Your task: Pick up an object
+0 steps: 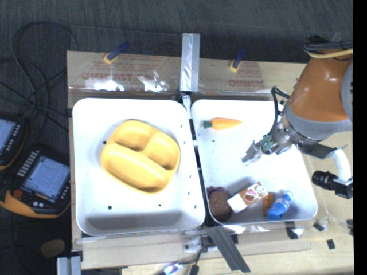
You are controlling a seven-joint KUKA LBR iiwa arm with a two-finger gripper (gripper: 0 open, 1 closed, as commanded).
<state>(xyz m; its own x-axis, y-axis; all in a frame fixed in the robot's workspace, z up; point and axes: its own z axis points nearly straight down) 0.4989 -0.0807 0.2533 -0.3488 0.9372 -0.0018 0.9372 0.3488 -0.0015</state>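
White plastic forms both shallow bins on the bench, and the arm (321,96), grey with an orange band, reaches over the right bin (304,171) from its right edge. The gripper (252,152) hangs above the bare middle of that bin, its two fingers (250,154) pointing toward the divider between the bins and set a narrow gap apart, with nothing between them. An orange carrot (222,123) with a green tip lies near the right bin's far left corner. Along its near edge sit a brown ball (218,203) in the near left corner, a small white and orange carton (248,197) just beside it, tilted, and a blue bottle-like object (278,207) further right; the gripper is well apart from all of these. In the left bin (86,171) a large yellow bun-shaped lump (140,154) fills the middle, with bare white floor along the near edge. Clear plastic sheeting (132,76) with two blue and yellow clips (116,52) lies along the far edge of the bench.
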